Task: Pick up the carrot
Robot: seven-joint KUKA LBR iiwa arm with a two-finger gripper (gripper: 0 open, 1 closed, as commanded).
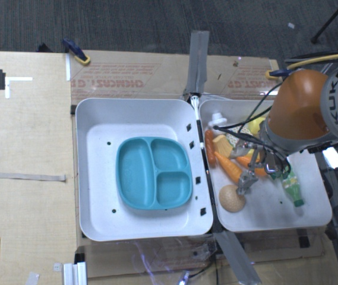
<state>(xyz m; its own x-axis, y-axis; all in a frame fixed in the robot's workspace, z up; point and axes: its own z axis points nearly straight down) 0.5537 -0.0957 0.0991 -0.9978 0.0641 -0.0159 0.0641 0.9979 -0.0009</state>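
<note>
Orange carrot point(228, 167): lying in right bin point(311, 212), not lifted.
Gripper point(247, 181): over carrot's right end, fingers' state unclear.
Left: grasp, lift.

Divided tray point(154, 173) in left bin point(91, 159). Carrot point(228, 167) in right bin point(311, 209), near dividing wall; tool point(247, 183) just right, bottle point(292, 190) farther right.

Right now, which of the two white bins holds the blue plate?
The left bin holds the blue plate, which has three compartments. The right bin holds food instead, such as the carrot, with the gripper over it.
</note>
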